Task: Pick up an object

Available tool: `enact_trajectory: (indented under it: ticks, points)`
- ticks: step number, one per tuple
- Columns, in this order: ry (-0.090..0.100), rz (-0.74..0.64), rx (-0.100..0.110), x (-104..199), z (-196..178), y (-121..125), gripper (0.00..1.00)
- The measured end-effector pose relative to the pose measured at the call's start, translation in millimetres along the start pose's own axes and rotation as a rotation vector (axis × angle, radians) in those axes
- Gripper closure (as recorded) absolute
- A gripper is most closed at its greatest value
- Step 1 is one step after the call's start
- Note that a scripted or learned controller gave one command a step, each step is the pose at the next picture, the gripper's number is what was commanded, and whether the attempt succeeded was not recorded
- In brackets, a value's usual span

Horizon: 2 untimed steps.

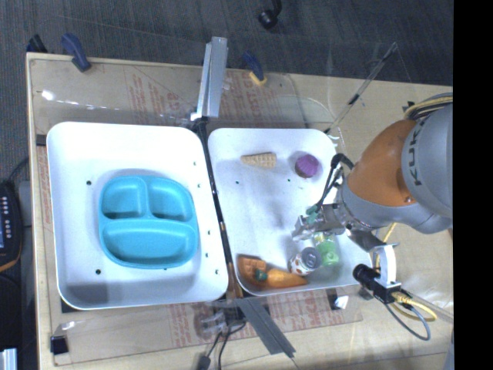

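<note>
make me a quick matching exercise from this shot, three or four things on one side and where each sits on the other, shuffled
Things:
1. blue divided plate
2. purple round object
3. carrot
4. tan cone-shaped piece

Places:
A. near edge of the right bin, at its left corner
B. far part of the right bin, nearer the arm's side
C. middle of the left bin
D. far part of the right bin, left of the purple object

Pairs: 1-C, 2-B, 3-A, 4-D
</note>
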<state>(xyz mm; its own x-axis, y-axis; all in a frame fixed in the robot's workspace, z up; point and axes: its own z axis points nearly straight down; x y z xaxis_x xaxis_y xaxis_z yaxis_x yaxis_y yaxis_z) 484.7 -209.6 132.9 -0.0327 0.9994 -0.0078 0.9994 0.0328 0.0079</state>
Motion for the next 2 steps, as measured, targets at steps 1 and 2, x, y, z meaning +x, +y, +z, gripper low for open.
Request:
enact_trajectory:
  ticks: [1,2]
  points:
    - [0.0,-0.001,0.0,0.1,0.0,0.0,0.0]
    - [0.008,0.027,0.008,-1.9,-42.7,-7.2,0.0]
